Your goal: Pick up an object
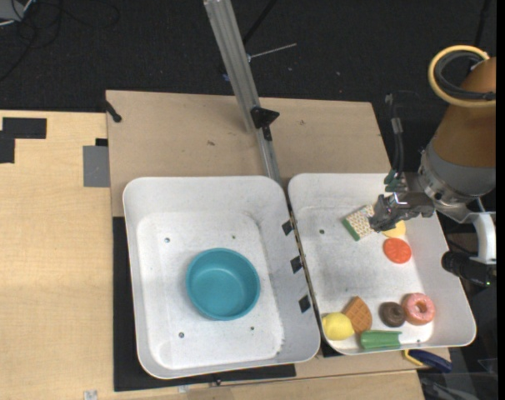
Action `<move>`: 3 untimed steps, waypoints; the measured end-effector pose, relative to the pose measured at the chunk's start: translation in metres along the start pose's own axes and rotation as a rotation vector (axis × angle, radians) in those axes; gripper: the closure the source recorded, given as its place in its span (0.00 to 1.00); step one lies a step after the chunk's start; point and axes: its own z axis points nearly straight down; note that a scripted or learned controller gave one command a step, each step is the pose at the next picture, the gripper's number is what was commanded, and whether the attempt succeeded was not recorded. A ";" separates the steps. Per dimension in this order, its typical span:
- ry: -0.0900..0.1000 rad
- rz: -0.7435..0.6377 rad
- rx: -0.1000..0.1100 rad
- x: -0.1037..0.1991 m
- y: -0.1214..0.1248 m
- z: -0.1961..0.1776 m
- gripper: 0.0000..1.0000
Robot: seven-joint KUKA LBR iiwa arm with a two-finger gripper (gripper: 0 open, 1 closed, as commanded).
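Two shallow white bins sit side by side on a pale wooden bench, with dark floor and cables behind. Taking the right bin (452, 327) as landmark and starting at its nearest edge: a green stick-shaped piece (379, 338) lies along the front rim, with a yellow lemon-like toy (337, 327) at the front-left corner, a waffle-patterned biscuit (359, 313) touching it, then a small brown doughnut (392, 313) and a pink doughnut (418, 308) side by side toward the right. Left of this bin, the other bin (152, 198) holds a teal bowl (222, 283). Further back in the right bin, an orange disc (397, 251) lies just beside a yellow scrap (395, 233). Behind those, the gripper (387, 215) is low over the bin next to a green-edged cracker-like piece (358, 222), the likely target; whether its fingers are spread or closed I cannot tell, nor whether the piece is held. Beyond the bin, a slanted aluminium rail (240, 69) rises.

The risk, as I judge it: that flat, thin piece may slip or tip away if caught only at its edge.
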 end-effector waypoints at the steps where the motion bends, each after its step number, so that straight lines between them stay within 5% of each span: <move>1: 0.000 0.001 0.000 0.044 0.021 -0.001 1.00; 3: -0.001 0.001 0.001 0.145 0.060 0.025 1.00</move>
